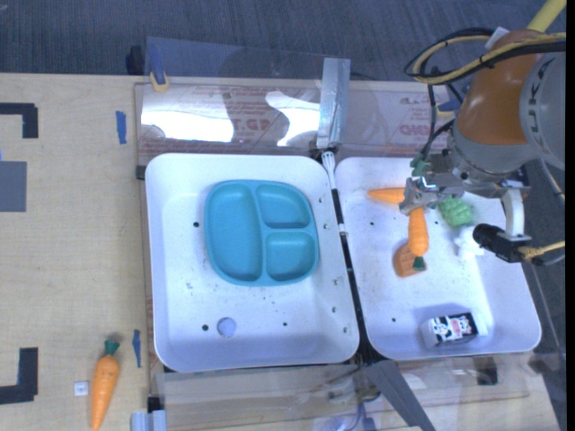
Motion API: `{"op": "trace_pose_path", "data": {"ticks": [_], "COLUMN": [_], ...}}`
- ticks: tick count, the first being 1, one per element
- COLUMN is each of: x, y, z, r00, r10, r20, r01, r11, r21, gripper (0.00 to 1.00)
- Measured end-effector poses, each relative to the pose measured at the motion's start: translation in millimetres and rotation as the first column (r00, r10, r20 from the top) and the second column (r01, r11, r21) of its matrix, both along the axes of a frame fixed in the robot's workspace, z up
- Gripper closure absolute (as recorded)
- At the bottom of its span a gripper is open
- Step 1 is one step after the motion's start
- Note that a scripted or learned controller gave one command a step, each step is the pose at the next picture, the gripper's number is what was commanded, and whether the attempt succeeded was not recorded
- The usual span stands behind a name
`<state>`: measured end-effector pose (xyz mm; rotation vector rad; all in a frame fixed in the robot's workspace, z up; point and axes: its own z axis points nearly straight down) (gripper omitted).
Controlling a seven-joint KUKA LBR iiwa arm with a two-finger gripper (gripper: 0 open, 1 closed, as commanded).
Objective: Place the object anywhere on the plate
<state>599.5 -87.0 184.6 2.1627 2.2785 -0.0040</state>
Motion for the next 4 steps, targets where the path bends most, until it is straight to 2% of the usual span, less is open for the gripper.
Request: {"op": "trace_pose_path", "data": {"ticks": [1, 2, 3, 4], "x": [68, 51, 67, 68], "y": [65, 77, 156, 154], "z": [0, 1, 0, 1], "r00": [0.972, 0.944, 0.935, 0.936], "r10": [0.236, 0.329, 0.355, 0.353], "r20": [0.006, 0.001, 0.006, 0.006], "r01": [-0.236, -0.329, -0.355, -0.353], "r11": [0.972, 0.944, 0.935, 0.936], "r21": [0.001, 0.002, 0.002, 0.0], "gripper": [1.0, 1.0, 1.0, 0.0]}}
